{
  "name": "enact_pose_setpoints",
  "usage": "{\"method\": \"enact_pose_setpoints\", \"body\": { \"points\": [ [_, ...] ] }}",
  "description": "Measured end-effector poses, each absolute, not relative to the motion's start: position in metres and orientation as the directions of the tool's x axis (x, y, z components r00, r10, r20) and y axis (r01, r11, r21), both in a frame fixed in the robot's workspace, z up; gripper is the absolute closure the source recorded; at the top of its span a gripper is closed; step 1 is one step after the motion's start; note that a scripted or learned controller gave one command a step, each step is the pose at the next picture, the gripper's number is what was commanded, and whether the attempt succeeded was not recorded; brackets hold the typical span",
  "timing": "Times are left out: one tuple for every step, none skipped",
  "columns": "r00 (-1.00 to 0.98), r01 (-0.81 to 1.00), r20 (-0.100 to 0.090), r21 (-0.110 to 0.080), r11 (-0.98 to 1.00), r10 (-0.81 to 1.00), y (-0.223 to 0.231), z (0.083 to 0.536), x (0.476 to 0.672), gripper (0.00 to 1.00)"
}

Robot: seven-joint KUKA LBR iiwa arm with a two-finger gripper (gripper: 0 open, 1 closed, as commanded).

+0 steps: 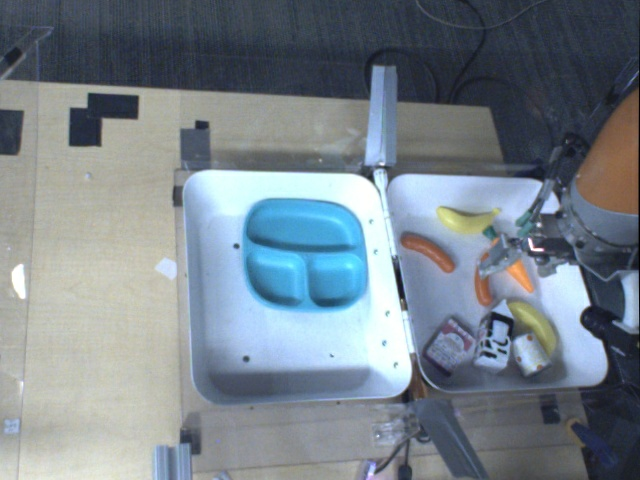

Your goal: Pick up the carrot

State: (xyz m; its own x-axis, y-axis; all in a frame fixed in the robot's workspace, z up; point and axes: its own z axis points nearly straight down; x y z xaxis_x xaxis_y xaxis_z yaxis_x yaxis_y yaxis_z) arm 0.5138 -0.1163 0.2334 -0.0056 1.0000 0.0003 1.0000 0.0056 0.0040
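Observation:
The carrot [521,277] is a short orange cone lying in the right white bin [570,373], near its right side. My gripper [513,249] hangs directly over the carrot's upper end, reaching in from the right below the grey wrist and orange band. The gripper body hides where it meets the carrot, so I cannot tell whether they touch. A thin curved orange piece [484,280] lies just left of the carrot.
The right bin also holds a yellow banana [464,218] at the back, an orange-red sausage [428,252], a second banana [535,330] and two small packets [451,344] [493,341] at the front. The left bin [210,268] holds a blue divided tray [304,252].

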Motion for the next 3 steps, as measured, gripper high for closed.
{"method": "enact_pose_setpoints", "body": {
  "points": [
    [-0.085,0.996,0.000,0.003,0.085,0.996,-0.159,0.101,0.534,0.00],
    [-0.087,0.996,-0.002,0.009,0.087,0.996,-0.158,0.113,0.536,1.00],
    [0.116,0.993,-0.003,0.022,-0.116,0.993,-0.136,0.093,0.531,1.00]
  ]
}}
